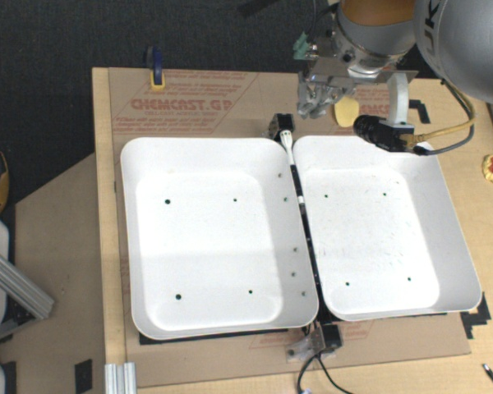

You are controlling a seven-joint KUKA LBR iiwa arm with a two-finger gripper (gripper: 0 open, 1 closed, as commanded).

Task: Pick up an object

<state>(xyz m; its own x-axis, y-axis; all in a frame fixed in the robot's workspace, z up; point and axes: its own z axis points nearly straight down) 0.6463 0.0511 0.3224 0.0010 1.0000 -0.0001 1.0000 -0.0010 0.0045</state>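
Observation:
My gripper [315, 105] hangs above the back edge of the bench, just behind the gap between the two white bins. A small pale yellow object [346, 111] shows right beside it, on its right. I cannot tell whether that object is held or lies on the board behind the right bin [444, 220]. The left bin [135, 220] and the right bin show only small dark dots on their floors.
The bins rest on a brown cardboard sheet [197, 97] with red print. A blue and yellow clamp [155, 66] stands at its back left corner. A black clip [281, 126] sits at the back end of the seam between the bins.

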